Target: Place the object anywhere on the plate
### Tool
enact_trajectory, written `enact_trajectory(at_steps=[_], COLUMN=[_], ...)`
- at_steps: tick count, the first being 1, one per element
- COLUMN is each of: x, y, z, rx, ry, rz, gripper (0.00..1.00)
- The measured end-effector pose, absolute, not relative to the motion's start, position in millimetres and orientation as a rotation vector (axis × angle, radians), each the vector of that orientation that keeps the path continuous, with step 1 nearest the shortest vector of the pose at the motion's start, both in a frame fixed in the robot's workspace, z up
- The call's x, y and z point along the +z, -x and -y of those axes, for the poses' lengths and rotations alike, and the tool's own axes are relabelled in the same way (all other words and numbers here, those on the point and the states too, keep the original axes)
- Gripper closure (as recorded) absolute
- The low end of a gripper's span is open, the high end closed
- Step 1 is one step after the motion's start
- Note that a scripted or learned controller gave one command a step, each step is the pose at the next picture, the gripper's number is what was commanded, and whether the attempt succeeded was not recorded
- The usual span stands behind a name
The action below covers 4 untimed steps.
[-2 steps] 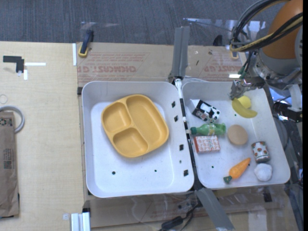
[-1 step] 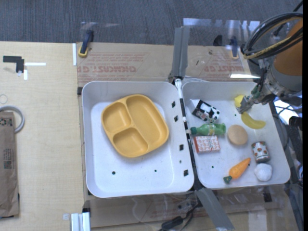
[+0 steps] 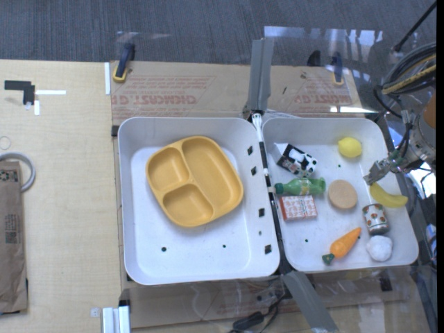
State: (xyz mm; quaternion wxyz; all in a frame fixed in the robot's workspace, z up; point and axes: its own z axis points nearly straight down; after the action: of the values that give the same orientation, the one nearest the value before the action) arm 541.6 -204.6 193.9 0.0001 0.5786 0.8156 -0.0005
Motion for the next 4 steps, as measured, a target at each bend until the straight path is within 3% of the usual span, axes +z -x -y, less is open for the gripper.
enact_trajectory(at_steps=[1, 2, 3, 4], x=[208.5, 299.6, 228.8, 176.6], y=[-486.7, -498.5, -478.2, -477.9], z=[222.5, 197.9, 208.0, 222.0], rx=[-0.001, -0.001, 0.000, 0.000], ry=[-1.628, -1.204, -1.342, -1.230], rz=[-2.687, -2.899, -2.840, -2.890], gripper=[1.00, 1.00, 1.00, 1.00])
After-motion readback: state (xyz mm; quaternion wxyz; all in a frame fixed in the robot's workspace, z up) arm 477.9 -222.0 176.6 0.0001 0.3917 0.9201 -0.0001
